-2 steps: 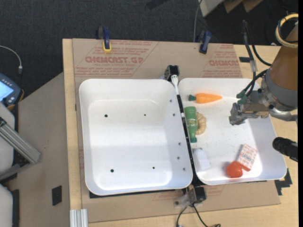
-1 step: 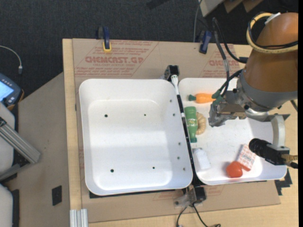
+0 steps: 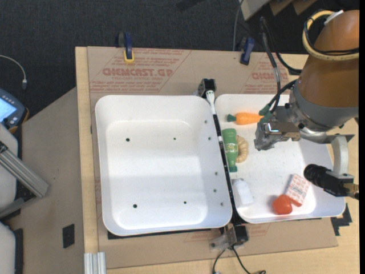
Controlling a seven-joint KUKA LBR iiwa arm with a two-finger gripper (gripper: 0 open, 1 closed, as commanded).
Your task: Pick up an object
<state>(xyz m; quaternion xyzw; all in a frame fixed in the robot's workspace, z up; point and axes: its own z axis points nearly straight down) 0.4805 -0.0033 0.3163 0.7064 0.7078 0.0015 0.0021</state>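
The pincer [image 3: 266, 137] hovers in the right bin [image 3: 319, 210]; whether it is apart or together, I cannot tell. The green bottle [image 3: 230, 148] lies just beside it, the toy carrot [image 3: 246, 118] just beyond. Best to centre over one object before descending.

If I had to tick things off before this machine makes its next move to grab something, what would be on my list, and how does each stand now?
1. Things to grab lie in the right bin: ok; carrot, green bottle, red ball and small packet.
2. Pincer is over that bin: ok.
3. Pincer carries nothing already: cannot tell.
4. Pincer is centred on one item: not ok; it sits between the carrot and the bottle.
5. Targets stand apart from each other: not ok for the bottle, which lies against the bin wall; ball and packet touch.
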